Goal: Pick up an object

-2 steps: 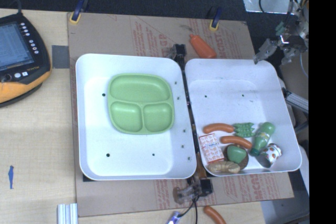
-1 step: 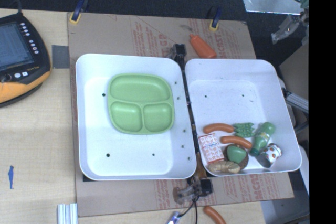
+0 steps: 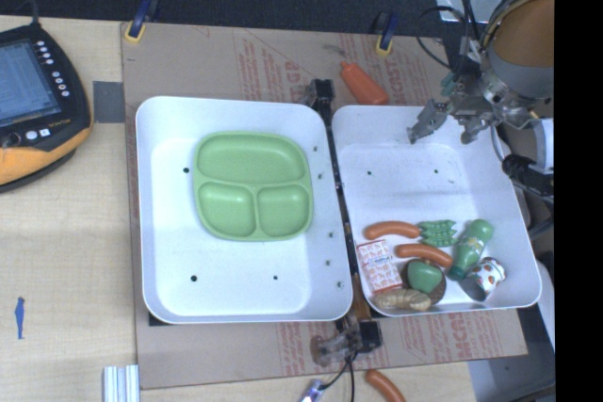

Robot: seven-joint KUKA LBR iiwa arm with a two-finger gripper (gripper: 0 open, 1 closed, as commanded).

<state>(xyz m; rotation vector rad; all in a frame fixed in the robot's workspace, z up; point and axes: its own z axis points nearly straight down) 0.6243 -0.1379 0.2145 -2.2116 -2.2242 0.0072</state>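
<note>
Over the right bin's (image 3: 377, 146) far end your gripper (image 3: 443, 127) is hovering, fingers spread wide, gripping nothing. You're pre-grasp: toy food, nearest the orange sausage (image 3: 391, 230), is lying well below it; next you're descending there.

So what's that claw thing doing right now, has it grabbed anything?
Gripper: open, holding nothing, fingers spread above the far end of the right bin, away from the toy food at its near end.
</note>
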